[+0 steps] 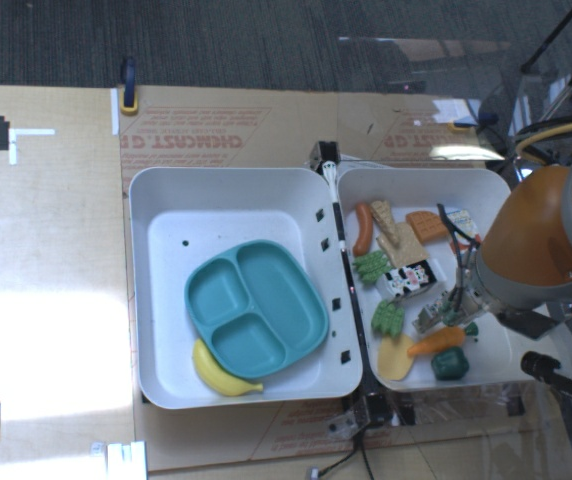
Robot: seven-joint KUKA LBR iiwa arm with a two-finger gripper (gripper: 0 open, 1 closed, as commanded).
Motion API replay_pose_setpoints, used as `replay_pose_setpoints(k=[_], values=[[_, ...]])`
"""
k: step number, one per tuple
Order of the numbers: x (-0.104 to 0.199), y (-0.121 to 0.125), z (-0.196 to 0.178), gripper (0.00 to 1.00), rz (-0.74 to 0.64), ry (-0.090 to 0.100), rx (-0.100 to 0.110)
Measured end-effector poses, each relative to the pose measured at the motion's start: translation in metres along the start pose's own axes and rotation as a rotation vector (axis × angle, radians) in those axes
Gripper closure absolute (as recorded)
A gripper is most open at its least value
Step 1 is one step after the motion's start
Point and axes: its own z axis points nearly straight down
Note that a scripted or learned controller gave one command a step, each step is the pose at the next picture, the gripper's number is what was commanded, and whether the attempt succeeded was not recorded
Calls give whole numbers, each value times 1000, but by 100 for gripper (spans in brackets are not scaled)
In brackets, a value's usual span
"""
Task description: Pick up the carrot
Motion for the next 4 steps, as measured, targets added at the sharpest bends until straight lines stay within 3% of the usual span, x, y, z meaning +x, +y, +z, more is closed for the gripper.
replay_pose_setpoints(k=[2,3,4], values=[[-3,4,-18,100,-1,-7,-8],[-3,4,-18,0,-1,-6,-8],[-14,-9,9,0,-198,3,4]])
